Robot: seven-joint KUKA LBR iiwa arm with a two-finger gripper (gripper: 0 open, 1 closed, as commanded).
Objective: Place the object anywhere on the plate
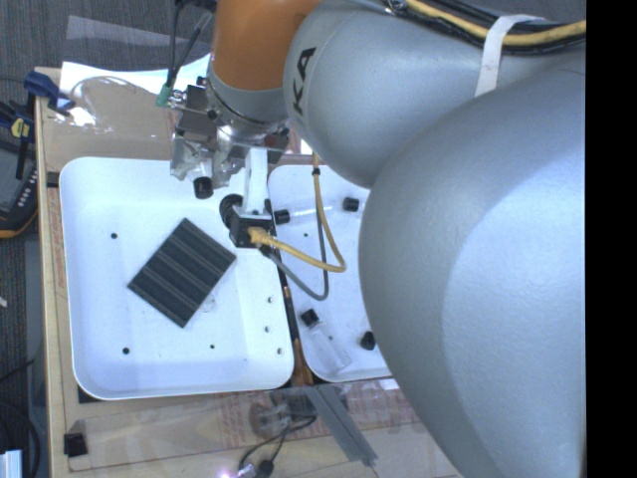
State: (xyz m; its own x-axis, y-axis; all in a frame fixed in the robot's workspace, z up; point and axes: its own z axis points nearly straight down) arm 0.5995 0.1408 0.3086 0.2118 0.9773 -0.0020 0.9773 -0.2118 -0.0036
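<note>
The grey arm leans over the back rim of the left white bin (75, 267), its end effector (204, 162) unreadable, beside the dark ribbed rectangular plate (182, 271) lying mid-bin with open floor around.

Left bin (100, 357): smooth white plastic, slight sheen. Same for right bin (333, 361). Dark slab (182, 272) in left bin: matt grey, ribbed with parallel grooves. Arm (478, 217): smooth grey shell, satin gloss; orange band (254, 28) glossy. Gripper (204, 162): bare metal and black parts. Bench (149, 426): pale wood-look surface, matt. Yellow hose (323, 247): smooth, rubbery.
</note>
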